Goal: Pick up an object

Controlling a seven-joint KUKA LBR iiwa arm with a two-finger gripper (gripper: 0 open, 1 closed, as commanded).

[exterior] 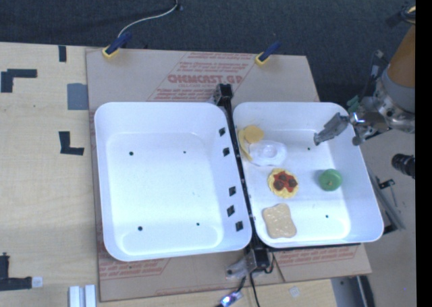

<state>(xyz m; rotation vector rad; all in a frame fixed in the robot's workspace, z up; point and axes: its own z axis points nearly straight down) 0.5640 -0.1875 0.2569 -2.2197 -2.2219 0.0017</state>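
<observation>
The right bin point(351, 231) holds a yellow round piece point(252, 135), a pale translucent cup-like item point(267, 152), a small pizza-like disc with red topping point(283, 182), a green round object point(330, 179) and a tan bread-like slice point(279, 220). My gripper point(343, 129) hangs above the bin's upper right corner, its two fingers spread apart with nothing between them. It is well above and to the right of the green object.
The left bin point(108, 164) lies beside the right one, with a row of black clips along the shared wall point(233, 191). Both bins rest on a cardboard sheet point(202, 79). The arm's body point(405, 76) enters from the right.
</observation>
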